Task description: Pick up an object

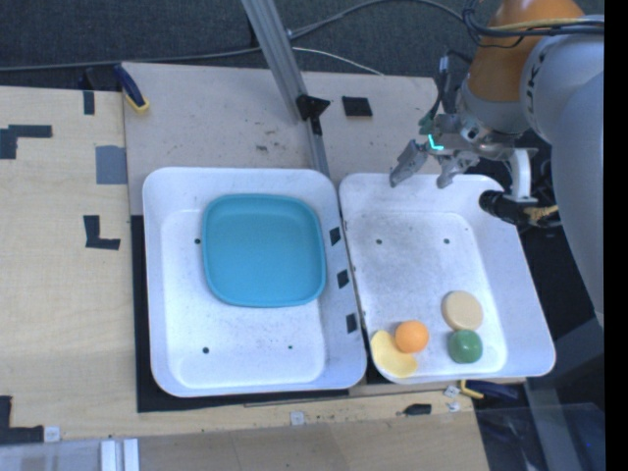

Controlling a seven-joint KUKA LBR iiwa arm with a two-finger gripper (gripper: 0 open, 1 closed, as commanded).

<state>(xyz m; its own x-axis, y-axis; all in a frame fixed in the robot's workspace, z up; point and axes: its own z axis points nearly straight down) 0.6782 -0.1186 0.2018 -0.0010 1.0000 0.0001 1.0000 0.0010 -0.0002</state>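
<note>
The gripper (426,173) is seen at the upper right of the frame, over the far rim of the right bin (510,263), its fingers spread apart with nothing between them. At the bin's lower edge an orange ball (411,337), a green ball (465,346), a tan disc (462,310) and a yellow piece (390,357) are gathered. A blue plate (263,249) is set in the left bin (177,341).

Grey arm (574,77), orange band (525,13)

Even overhead lighting is noted; glare is seen on the white bins (167,263); slight softness throughout.
</note>
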